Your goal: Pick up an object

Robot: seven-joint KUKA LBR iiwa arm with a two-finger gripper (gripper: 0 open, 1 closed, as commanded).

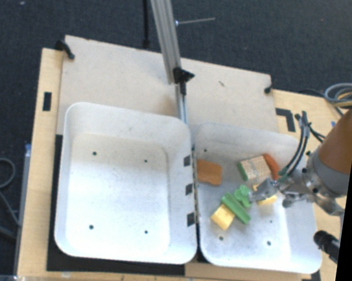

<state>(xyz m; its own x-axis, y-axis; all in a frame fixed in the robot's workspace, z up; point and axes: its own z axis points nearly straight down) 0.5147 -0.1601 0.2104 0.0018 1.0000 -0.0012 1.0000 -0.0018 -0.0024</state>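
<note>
The right bin (277, 250) holds several small objects. An orange-brown block (208, 172) lies near its left wall. A tan box with green and orange ends (255, 167) sits further right. A green piece (239, 202) lies across the middle, with a yellow block (222, 217) just below it. My gripper (272, 190) is low over the bin, right of the green piece and just below the tan box. A small yellow piece (265, 198) lies right at its tip; whether it is held is unclear.
The left bin (123, 187) stands beside the right one, sharing a divider edge (192, 185). A slanted metal pole (169, 34) rises behind the bins. Cables (301, 145) hang off the arm (338, 151) over the right bin's far right corner.
</note>
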